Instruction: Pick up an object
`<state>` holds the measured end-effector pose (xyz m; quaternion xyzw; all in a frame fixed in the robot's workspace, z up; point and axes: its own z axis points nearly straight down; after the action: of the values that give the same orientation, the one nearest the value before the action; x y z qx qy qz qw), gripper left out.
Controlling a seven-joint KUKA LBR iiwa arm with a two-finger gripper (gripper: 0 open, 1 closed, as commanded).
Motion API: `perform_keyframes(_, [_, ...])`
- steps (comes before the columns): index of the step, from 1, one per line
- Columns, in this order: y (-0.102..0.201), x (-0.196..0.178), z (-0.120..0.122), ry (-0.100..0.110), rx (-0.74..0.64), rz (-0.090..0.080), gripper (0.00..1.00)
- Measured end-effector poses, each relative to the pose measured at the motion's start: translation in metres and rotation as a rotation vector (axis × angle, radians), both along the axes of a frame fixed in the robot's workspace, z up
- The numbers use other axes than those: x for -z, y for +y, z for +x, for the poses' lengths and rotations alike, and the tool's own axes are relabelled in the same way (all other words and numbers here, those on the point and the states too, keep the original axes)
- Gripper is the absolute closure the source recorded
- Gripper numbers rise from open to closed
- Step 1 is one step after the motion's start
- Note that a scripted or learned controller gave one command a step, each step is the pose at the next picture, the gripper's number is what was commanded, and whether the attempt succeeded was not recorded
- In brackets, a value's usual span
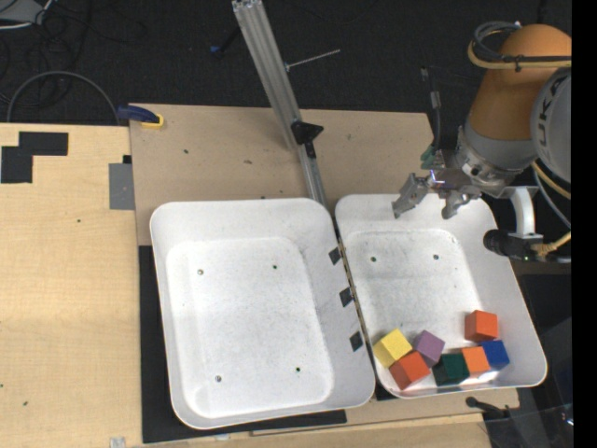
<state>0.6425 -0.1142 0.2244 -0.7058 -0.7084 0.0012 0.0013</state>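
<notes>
My end effector (432, 200) hangs spread over the right bin's (424, 220) far rim, well apart from the huddled blocks (438, 355); crowding risks a fumbled pinch.

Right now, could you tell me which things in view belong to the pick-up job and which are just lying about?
Job:
- gripper, open, above the right bin's far end
- right bin
- blocks at its near end: yellow block, purple block, two red blocks, green block, orange block, blue block

Lying about:
- left bin
- aluminium bar
- blue clamp
</notes>
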Motion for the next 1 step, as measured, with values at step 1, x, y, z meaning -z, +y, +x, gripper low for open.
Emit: perform_keyframes(1, [0.0002, -0.0098, 0.0003, 0.0, -0.003, 0.0, 1.0])
